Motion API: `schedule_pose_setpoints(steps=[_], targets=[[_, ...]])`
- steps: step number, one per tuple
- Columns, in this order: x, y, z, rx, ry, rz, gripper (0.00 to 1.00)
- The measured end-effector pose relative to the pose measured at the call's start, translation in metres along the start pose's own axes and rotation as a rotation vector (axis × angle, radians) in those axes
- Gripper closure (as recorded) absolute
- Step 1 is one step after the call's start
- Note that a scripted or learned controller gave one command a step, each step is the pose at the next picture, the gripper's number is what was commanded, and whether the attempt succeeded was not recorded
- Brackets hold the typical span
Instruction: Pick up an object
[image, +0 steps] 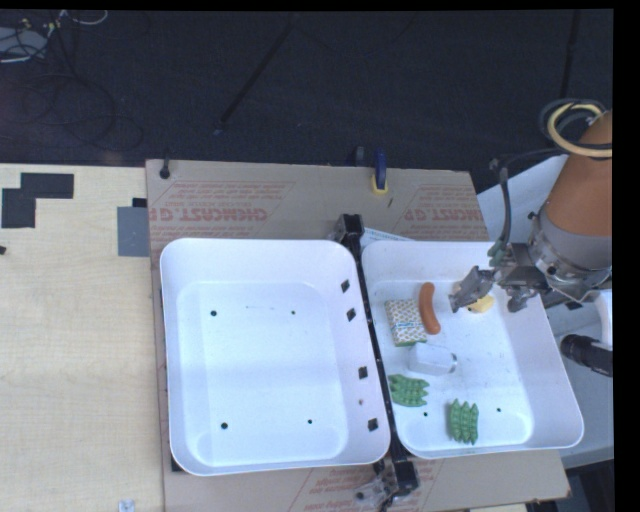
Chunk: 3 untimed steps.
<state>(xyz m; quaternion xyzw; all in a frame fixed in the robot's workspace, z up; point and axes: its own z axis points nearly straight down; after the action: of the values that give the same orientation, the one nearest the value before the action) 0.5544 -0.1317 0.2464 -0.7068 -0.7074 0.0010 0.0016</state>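
While hanging over the upper right part of the right bin (560, 400), the gripper (482, 296), fingers spread, with a small yellow object (482, 304) seen between them; whether gripped or merely lying on the floor below, impossible to tell. Just left, an orange sausage-shaped piece (429, 307) touching a patterned packet (404, 322). Below those, a clear lump (433, 358), then two green pieces (408, 390) (461, 420) near the front. Left bin (170, 300) alongside.
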Motion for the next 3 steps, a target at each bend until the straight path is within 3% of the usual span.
schedule_pose_setpoints(steps=[1, 2, 3], targets=[[-0.001, 0.0, -0.01, 0.002, 0.001, 0.0, 1.0], [-0.03, -0.082, -0.053, -0.001, -0.001, 0.005, 1.0], [0.036, -0.013, -0.106, -0.009, -0.001, -0.008, 1.0]])
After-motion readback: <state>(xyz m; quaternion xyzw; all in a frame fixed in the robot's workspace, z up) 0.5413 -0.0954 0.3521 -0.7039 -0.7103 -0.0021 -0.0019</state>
